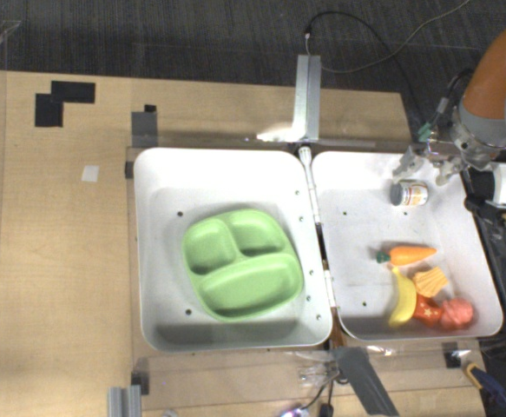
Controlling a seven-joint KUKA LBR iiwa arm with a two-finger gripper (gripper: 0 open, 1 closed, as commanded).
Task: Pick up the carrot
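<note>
Carrot: small orange plastic carrot with green stub point(410, 254) lies flat in right shallow white bin point(357, 233), mid-floor, tip pointing right, green end left.
Neighbours: yellow plastic banana point(402, 298) sits just below it, top end at or touching the carrot's green end; orange wedge-shaped toy point(431, 281) just beside the tip; red round toy fruit point(450, 314) further toward the near right corner.
Gripper: two-finger gripper point(428, 165) hangs over the bin's far right part, above a small white can with orange label point(410, 195); well apart from the carrot.
Fingers: spread apart, nothing between them.
Left bin: green divided plastic plate point(242, 263) in left shallow white bin point(161, 233), not in the way.
Risk 1: descent from the present spot lands on the can, not the carrot; needs a move toward the near side first.
Risk 2: crowding; a finger coming down on the banana or wedge would block closing or drag the wrong thing up.
Risk 3: carrot is tapered and slick-looking; a pinch near the tip would likely squirt it out. Grip across the thick middle.
Risk 4: closing along its length rather than across would probably just shove it.
</note>
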